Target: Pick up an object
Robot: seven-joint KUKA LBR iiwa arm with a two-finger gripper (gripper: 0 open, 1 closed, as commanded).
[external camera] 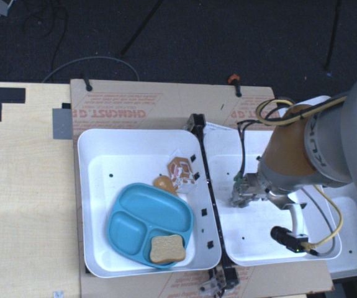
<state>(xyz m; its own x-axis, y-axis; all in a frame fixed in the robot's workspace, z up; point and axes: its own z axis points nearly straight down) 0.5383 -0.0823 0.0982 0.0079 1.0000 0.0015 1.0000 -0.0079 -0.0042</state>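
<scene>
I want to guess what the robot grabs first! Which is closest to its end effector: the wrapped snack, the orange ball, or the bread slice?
From the end effector in the right bin:
1. Wrapped snack, left bin, by the divider.
2. Orange ball, just beyond it.
3. Bread slice, on the blue tray's near corner.

Red printed lettering is seen on the brown cardboard sheet (166, 107) lying under the two white bins; it is upside down and mirrored, so no word can be read with certainty; a fainter red print below the left white bin (91, 166) is illegible too.

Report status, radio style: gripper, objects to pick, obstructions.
Gripper low in right bin. Blue divided tray, bread slice, wrapped snack in left bin. Divider between.
</scene>
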